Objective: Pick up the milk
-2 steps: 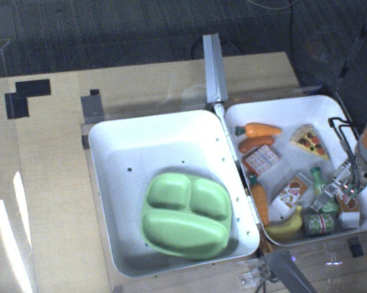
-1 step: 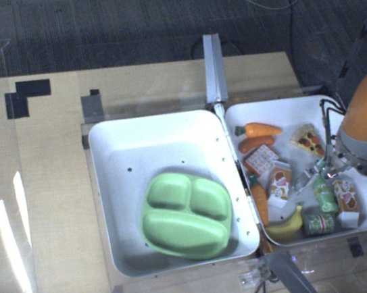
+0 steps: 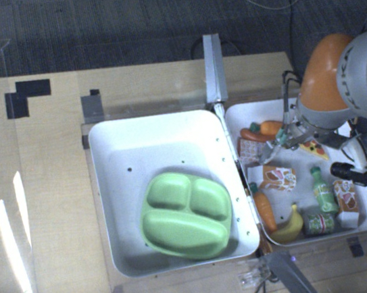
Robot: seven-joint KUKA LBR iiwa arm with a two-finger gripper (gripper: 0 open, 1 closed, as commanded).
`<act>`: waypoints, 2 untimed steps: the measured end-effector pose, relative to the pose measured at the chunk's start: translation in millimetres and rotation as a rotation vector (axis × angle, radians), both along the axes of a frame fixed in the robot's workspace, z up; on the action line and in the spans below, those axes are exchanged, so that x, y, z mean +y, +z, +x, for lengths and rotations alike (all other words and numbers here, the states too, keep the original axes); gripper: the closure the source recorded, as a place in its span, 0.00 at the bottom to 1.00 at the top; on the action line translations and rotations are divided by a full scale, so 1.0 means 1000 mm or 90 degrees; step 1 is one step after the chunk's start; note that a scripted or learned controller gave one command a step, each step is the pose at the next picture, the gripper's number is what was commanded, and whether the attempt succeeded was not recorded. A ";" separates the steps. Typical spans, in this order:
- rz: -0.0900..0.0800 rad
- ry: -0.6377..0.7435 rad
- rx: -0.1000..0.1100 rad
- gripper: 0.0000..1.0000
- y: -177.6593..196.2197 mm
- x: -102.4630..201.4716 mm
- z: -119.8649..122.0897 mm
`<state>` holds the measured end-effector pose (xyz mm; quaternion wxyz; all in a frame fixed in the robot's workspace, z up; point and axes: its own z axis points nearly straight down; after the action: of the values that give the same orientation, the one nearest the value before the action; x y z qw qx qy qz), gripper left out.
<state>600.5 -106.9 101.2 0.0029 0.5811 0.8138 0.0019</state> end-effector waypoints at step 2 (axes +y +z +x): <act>-0.001 0.009 -0.006 0.00 -0.012 0.000 -0.089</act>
<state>511.8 -106.8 89.6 0.0069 0.5755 0.8178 0.0041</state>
